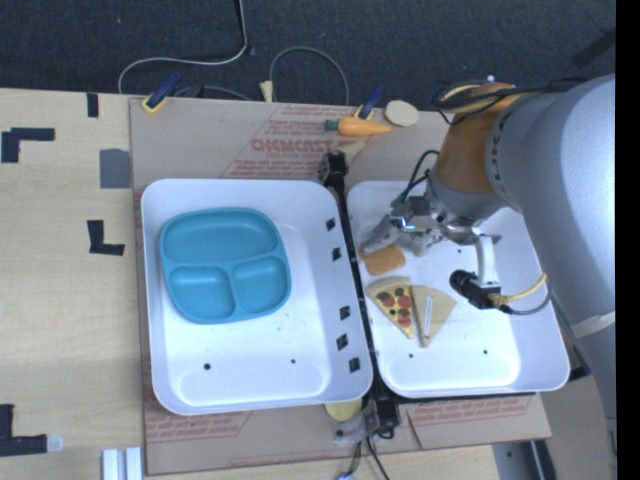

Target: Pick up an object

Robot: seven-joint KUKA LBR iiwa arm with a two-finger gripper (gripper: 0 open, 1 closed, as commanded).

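A thick, rounded robot arm [570,168] in smooth pale grey, with a wide orange band [465,153] just above the wrist. Yellow and black cables loop around the wrist. At its end sits a small metallic grey gripper [395,230] with dark fittings.

Red print runs slantwise across the brown cardboard sheet [290,143] under the bins. It is upside down and too blurred to read. No other writing is legible.

A brown cardboard sheet [290,148] is covering the wooden bench [60,268], and two white bins are sitting on it: right bin [500,368] under the gripper [385,236], left bin [250,378] beside.
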